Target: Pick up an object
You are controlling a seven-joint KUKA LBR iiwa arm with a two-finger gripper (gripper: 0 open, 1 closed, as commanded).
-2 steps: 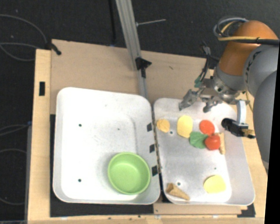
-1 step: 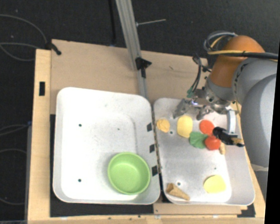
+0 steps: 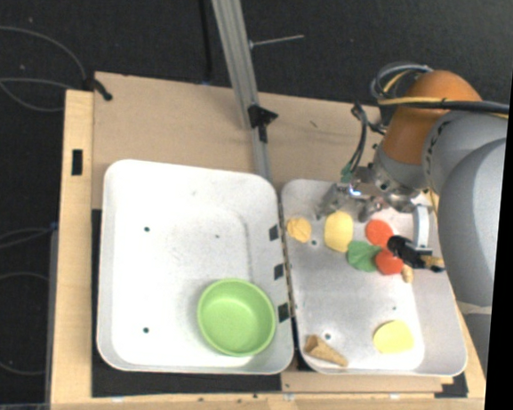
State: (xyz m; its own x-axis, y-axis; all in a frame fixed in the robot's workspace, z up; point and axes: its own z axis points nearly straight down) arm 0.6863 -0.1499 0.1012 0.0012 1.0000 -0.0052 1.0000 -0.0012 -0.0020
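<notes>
The right bin (image 3: 355,298) holds several small items. At its far end lie a small yellow piece (image 3: 299,229), a yellow lemon-shaped object (image 3: 338,231), a green piece (image 3: 361,254) and two red pieces (image 3: 379,232) (image 3: 389,264). Nearer the front are a yellow disc (image 3: 394,337) and a tan cone (image 3: 326,349). My gripper (image 3: 361,198) hangs over the bin's far end, just above and behind the yellow lemon-shaped object and the upper red piece. Nothing is visibly held in it.
The left bin (image 3: 147,235) carries a green bowl (image 3: 236,317) near its front right corner. A metal pole (image 3: 241,73) rises behind the bins. The grey arm (image 3: 471,201) covers the right bin's far right side.
</notes>
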